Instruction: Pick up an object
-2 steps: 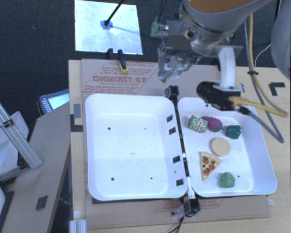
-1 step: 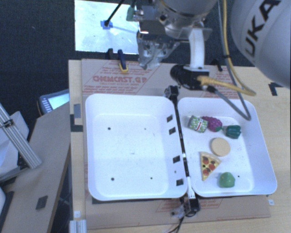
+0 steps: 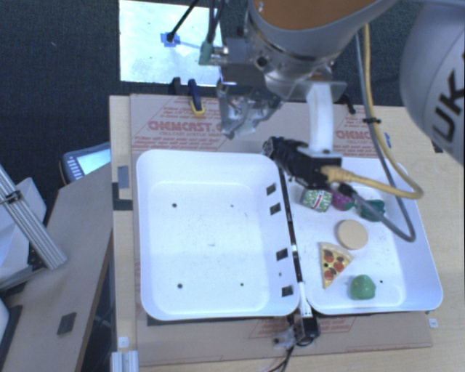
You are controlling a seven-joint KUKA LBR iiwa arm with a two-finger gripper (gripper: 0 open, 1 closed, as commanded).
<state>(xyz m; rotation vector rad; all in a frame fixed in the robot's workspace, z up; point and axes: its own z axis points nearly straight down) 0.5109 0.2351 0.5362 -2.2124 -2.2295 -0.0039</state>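
Green ball (image 3: pixel 362 287) near right bin (image 3: pixel 430 285) front edge, pizza slice (image 3: pixel 333 263) beside; claw (image 3: pixel 243 120) above left bin (image 3: pixel 211 247) back rim, opening unclear

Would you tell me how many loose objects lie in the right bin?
6: a patterned piece, purple piece and teal piece at its far end, a tan disc, pizza slice and green lump nearer. The arm may hide more.

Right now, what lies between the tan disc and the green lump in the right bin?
Bare bin floor, per the camera view; the pizza slice sits just left of the gap.
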